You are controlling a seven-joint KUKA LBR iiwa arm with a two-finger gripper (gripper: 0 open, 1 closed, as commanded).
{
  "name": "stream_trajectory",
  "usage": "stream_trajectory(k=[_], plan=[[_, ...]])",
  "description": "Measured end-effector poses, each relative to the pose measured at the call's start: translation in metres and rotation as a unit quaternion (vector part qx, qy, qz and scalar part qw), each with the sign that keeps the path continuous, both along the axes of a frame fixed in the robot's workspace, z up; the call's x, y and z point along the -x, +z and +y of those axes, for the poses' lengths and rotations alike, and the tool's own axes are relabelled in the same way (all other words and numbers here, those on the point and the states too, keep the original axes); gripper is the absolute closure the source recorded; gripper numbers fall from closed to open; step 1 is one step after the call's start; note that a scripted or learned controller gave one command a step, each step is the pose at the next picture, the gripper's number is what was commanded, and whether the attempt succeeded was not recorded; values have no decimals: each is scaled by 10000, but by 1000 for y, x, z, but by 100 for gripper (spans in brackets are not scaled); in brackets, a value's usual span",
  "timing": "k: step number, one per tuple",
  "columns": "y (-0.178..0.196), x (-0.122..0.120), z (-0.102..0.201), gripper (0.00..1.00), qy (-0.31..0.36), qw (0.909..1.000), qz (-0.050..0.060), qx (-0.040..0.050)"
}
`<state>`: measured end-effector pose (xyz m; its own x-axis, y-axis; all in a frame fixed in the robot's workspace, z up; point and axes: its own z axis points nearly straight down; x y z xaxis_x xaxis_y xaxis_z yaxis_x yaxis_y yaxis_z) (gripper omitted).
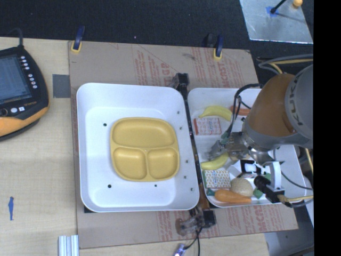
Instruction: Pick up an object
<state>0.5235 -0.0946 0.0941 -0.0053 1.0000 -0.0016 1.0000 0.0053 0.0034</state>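
Carrot (233, 197) lies at the right bin's (298, 183) front edge, within reach of the hand (226, 148), whose opening I cannot tell.

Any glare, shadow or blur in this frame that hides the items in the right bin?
Camera view: even light, mild glare on the left bin; soft focus throughout; the arm covers and shades part of the right bin, but the carrot and banana stay readable.
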Motion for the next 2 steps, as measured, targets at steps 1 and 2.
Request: stream_trajectory(k=[1,2], plan=[[0,-17,-8,0,2,10000,16,-1],[-1,-25,-1,0,4,10000,14,5]])
